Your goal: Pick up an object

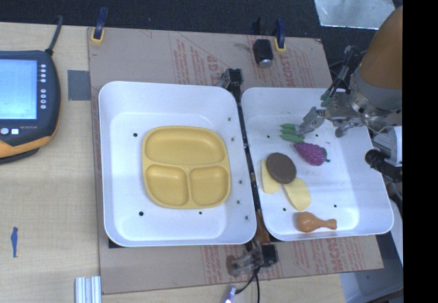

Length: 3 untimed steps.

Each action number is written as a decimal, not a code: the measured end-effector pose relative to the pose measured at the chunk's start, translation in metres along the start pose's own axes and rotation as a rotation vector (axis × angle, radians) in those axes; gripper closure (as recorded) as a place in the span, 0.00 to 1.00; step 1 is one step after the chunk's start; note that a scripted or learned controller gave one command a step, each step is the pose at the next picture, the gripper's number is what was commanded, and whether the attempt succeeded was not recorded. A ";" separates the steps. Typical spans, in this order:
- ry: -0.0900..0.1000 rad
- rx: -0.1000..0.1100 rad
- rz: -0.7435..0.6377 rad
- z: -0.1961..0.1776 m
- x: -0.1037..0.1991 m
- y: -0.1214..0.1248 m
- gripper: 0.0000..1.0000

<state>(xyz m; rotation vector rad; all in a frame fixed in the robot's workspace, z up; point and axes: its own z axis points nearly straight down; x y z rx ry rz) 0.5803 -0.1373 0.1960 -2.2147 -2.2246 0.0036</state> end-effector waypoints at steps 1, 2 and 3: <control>-0.001 0.001 0.000 0.102 -0.053 0.001 0.00; -0.002 0.001 -0.002 0.091 -0.054 0.001 1.00; 0.001 -0.002 0.000 0.038 0.025 0.077 1.00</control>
